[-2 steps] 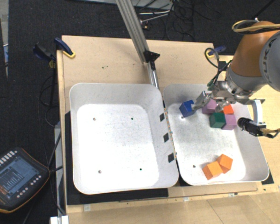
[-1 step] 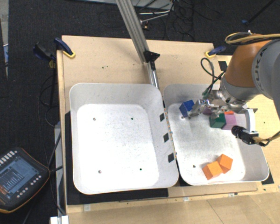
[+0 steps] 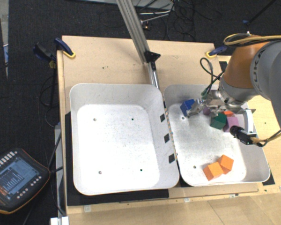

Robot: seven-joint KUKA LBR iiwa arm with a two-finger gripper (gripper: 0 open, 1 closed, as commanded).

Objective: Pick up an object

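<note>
gripper (image 3: 201, 108) low in right bin (image 3: 253, 172) | jaws: cannot tell | blue block (image 3: 187, 106) touching its left side

The arm (image 3: 264, 67) enters from the right edge of the camera view, grey, with 1 orange band (image 3: 239, 67) above the wrist. The wrist (image 3: 225, 96) points down and to the left. The gripper (image 3: 200, 108) sits low at the end of the wrist. Yellow and black cables (image 3: 246, 36) loop along the arm near the band.
</note>
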